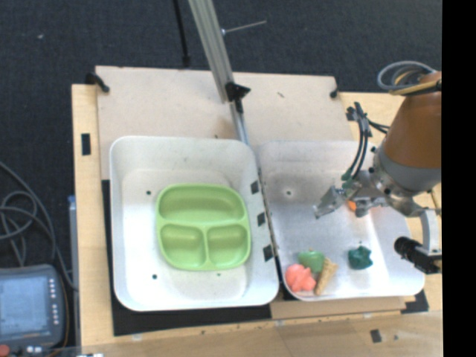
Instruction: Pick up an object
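The right bin [297, 171] holds several small objects near its front edge: a pink piece [298, 277], a light green piece [312, 259], a tan piece [327, 275] and, apart to the right, a dark green piece [360, 257]. My gripper [333, 201] hangs over the middle of this bin, behind and above those objects and touching none of them. A small orange patch [352, 206] shows right beside the gripper; I cannot tell what it is.
In the left bin [126, 199] lies a green divided plate [202, 225]. A slanted metal pole [216, 43] rises from the back between the bins. The arm's orange band [416, 129] and cables crowd the right bin's far right side.
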Robot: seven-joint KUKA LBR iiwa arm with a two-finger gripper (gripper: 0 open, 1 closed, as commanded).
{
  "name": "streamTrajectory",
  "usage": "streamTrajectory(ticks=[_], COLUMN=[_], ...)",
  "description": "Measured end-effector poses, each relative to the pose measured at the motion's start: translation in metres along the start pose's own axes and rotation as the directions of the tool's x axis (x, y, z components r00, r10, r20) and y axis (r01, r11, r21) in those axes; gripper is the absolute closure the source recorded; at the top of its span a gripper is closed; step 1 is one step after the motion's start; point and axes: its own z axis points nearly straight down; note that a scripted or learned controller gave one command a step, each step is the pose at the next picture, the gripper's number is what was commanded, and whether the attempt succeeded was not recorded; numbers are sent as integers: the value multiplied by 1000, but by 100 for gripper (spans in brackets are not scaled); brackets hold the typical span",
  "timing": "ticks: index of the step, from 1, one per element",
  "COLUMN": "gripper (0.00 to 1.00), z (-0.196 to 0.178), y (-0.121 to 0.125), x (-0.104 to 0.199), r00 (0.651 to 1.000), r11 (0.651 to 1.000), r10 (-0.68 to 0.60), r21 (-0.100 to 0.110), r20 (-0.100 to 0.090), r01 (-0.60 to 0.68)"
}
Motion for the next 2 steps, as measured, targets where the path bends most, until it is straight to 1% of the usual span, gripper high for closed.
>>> streamTrajectory(ticks=[1, 2], gripper=[0, 0], z=[0, 55], y=[0, -7], x=[0, 7], r00=[1000, 1000], r11=[1000, 1000], r10=[2, 2], r21=[-1, 5], r20=[0, 0], r01=[-2, -2])
